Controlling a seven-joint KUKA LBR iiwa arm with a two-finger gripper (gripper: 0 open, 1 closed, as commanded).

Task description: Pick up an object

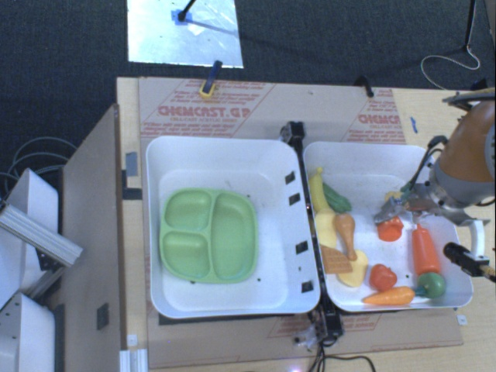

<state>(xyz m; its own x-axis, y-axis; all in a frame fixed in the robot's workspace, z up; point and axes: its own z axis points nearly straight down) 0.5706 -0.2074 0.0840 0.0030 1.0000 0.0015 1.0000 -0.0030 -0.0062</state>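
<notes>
Red tomato (390, 229) sits in the right bin (364, 165) under the gripper (391, 211); I cannot tell if its fingers grip it.

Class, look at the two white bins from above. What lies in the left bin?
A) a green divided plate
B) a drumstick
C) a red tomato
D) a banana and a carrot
A: the green divided plate lies alone in the left bin, while the toy foods such as the banana sit in the right bin.
</notes>
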